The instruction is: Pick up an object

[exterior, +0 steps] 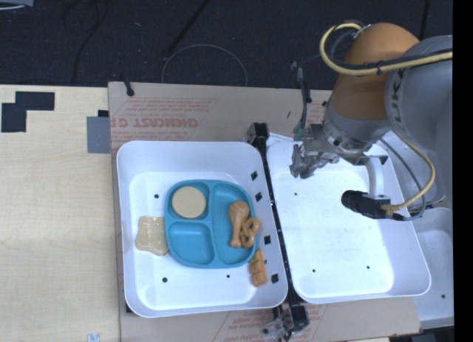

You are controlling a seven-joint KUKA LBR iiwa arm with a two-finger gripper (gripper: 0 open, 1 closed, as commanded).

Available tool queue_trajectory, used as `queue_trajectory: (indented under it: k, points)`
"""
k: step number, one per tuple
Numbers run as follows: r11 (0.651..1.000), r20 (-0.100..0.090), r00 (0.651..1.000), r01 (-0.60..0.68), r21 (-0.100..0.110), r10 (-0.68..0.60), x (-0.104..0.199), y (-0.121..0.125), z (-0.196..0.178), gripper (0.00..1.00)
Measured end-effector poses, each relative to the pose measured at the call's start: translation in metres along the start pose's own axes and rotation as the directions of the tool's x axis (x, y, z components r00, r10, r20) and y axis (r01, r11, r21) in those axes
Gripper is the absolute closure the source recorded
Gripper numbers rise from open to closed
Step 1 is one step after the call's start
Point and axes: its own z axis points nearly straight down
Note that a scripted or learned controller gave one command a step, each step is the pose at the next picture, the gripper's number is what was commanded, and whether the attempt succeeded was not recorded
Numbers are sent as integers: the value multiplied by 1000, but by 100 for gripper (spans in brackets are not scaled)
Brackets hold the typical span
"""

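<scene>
the approach step is judged to be in hand, nothing being seen at the gripper (301, 168) over the right bin (347, 259), its state untellable, while the tan pieces on the blue tray (194, 248) must be reached leftward.

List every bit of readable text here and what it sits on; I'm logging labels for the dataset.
Red print on the brown cardboard sheet behind the left white plastic bin: upside down and blurred, too unclear to quote.
Red print on the cardboard's front edge below the bins: too small and cut off to read.
Blue plastic divided tray, grey two-finger gripper: no text seen.
</scene>
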Motion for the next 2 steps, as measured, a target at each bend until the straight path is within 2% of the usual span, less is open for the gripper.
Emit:
queue_trajectory:
  k: [1,2]
  points:
    - [1000,1,1000,0,-2,0,43,9,-6,100]
    - [1000,1,1000,0,-2,0,101,30,-1,100]
